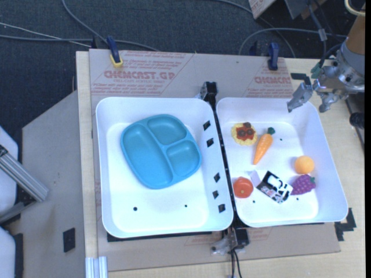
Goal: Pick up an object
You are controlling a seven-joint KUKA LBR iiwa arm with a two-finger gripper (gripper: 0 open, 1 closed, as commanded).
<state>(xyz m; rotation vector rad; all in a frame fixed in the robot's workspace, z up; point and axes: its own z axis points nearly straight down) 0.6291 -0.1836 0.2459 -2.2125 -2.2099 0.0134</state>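
Tomato [243,187] sat at right bin's [330,155] near edge; carrot [262,147] (long axis toward far edge) lay mid-bin. I saw gripper [311,94], jaws spread and gripping nothing, over far edge.

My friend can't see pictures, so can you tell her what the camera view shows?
Two white bins sit side by side on a bench. The right bin holds toy food: a carrot, orange, grapes, tomato and a small pizza. The left bin holds a blue divided plate, and the robot's end effector hangs open over the right bin's far edge.
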